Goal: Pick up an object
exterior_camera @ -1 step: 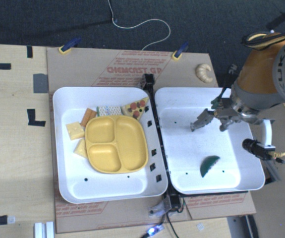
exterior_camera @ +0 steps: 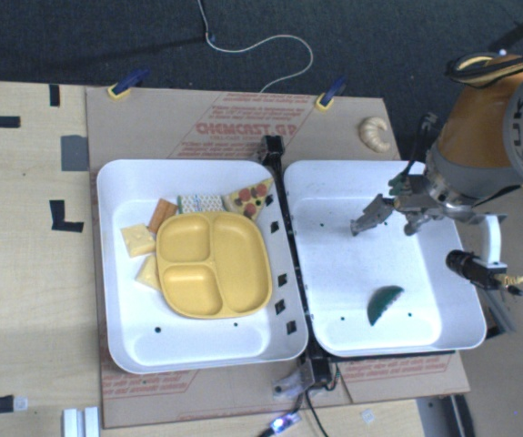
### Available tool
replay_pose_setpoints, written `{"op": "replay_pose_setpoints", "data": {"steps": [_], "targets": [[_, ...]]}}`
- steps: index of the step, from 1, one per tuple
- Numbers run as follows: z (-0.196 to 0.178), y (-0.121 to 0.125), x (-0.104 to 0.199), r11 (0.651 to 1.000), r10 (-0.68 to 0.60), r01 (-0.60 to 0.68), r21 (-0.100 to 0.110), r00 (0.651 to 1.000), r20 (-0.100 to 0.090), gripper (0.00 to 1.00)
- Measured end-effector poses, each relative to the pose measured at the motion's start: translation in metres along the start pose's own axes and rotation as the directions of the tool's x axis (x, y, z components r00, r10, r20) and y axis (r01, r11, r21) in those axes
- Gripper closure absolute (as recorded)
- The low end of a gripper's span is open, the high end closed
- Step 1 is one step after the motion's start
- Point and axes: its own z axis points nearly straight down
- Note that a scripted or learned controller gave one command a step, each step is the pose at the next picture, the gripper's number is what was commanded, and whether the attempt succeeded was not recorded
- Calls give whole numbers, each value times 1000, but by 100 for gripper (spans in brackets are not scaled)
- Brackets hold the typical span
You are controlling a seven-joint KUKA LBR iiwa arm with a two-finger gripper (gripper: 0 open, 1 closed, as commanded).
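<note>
A dark green, leaf-shaped object [exterior_camera: 386,303] lies in the right bin [exterior_camera: 329,244], near its front edge. My gripper [exterior_camera: 387,226] hangs over the middle of that bin, behind the green object and apart from it. Its two fingers [exterior_camera: 365,222] are spread open and hold nothing. The left bin [exterior_camera: 120,198] holds a yellow divided plate [exterior_camera: 214,264]. Several small flat pieces sit around the plate's back and left sides: a tan square [exterior_camera: 137,239], an orange piece [exterior_camera: 162,213] and a patterned piece [exterior_camera: 250,197].
A beige shell-like object [exterior_camera: 377,133] rests on the cardboard behind the right bin. Clamps [exterior_camera: 332,89] pin the cardboard's back edge, and a white cable [exterior_camera: 261,48] loops behind them. The arm's grey body [exterior_camera: 479,144] stands over the right bin's far right side.
</note>
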Motion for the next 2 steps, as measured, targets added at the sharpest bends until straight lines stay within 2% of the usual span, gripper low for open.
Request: {"op": "replay_pose_setpoints", "data": {"steps": [2], "targets": [[118, -9, 1, 1000, 0, 0, 6, 1000, 0, 0]]}}
